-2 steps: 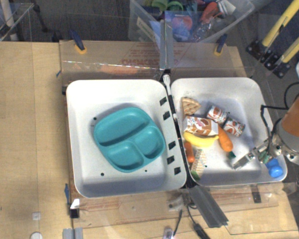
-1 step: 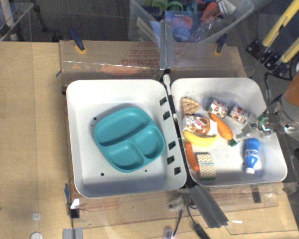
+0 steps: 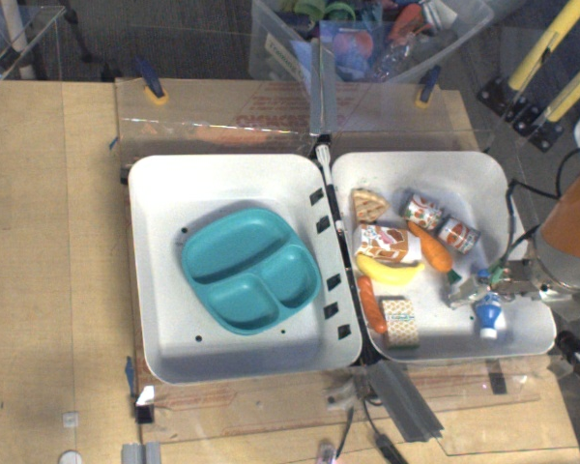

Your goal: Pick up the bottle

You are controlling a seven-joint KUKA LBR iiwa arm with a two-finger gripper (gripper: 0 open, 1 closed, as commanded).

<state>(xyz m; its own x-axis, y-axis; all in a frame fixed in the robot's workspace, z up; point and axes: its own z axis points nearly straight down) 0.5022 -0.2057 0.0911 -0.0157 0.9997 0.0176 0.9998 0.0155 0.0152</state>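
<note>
Near the right bin's (image 3: 420,167) front-right corner lies one bottle (image 3: 489,317), small, white with a blue part, on the bin floor. Claw (image 3: 474,290) sits just above-left of it in the picture, close to touching, reaching in from the right edge. Bottle not between the fingers as far as visible. Claw open or closed: cannot tell, metal parts too small and cluttered.

Count in the right bin: one bottle, two cans (image 3: 442,223) lying end to end near the middle, one orange carrot (image 3: 433,247) just below them, one yellow banana (image 3: 389,271), one brown-and-white carton (image 3: 384,244) above the banana, one bread slice (image 3: 369,204) at upper left, one red-orange sausage-like item (image 3: 369,304) along the left wall, one patterned box (image 3: 399,322) at front left.

Left bin (image 3: 155,259): one teal divided tray (image 3: 249,270), three compartments, lying tilted in the middle.

Two white bins side by side on the wooden surface (image 3: 48,259). One clear tub (image 3: 367,17) of mixed toys behind them.
</note>
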